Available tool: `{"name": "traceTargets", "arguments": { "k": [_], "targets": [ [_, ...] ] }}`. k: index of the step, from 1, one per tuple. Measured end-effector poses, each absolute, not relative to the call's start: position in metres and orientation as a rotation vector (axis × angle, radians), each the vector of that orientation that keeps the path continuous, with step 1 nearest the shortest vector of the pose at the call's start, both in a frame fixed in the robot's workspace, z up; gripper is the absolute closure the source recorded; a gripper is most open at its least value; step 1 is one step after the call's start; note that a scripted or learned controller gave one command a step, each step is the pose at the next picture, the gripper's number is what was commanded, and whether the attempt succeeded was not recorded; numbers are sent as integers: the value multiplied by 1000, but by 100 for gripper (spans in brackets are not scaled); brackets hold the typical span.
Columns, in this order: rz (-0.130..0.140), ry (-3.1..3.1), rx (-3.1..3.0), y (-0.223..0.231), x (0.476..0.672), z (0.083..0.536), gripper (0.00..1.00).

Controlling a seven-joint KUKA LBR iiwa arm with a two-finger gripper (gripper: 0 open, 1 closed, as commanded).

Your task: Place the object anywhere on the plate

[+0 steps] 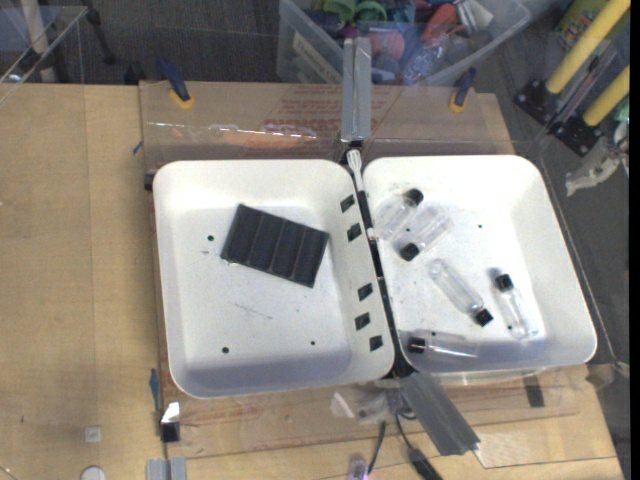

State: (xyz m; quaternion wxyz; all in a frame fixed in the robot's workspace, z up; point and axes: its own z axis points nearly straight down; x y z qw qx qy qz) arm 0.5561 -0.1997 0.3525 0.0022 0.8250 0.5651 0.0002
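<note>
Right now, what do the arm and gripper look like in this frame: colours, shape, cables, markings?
Little to go on. A pale grey-white, angular, forked piece, probably the gripper, pokes in at the right edge, just beyond the right bin rim. It looks matt and light against the dark floor. It is too small and blurred to make out cables, markings or a colour band.

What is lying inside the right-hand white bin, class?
The right bin holds several clear plastic vials with black caps, scattered loosely. One more lies at the front edge by the divider. Glare on the clear plastic blurs their outlines, so an exact count is uncertain.
</note>
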Motion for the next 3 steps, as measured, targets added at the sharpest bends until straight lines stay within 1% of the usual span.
{"name": "traceTargets", "arguments": {
  "k": [1, 2, 3],
  "targets": [
    [-1, 1960, 2455, -213, 482, 397, 0],
    [1, 1957, 2454, -214, 483, 408, 100],
    [1, 1957, 2454, -214, 483, 407, 0]
  ]
}}
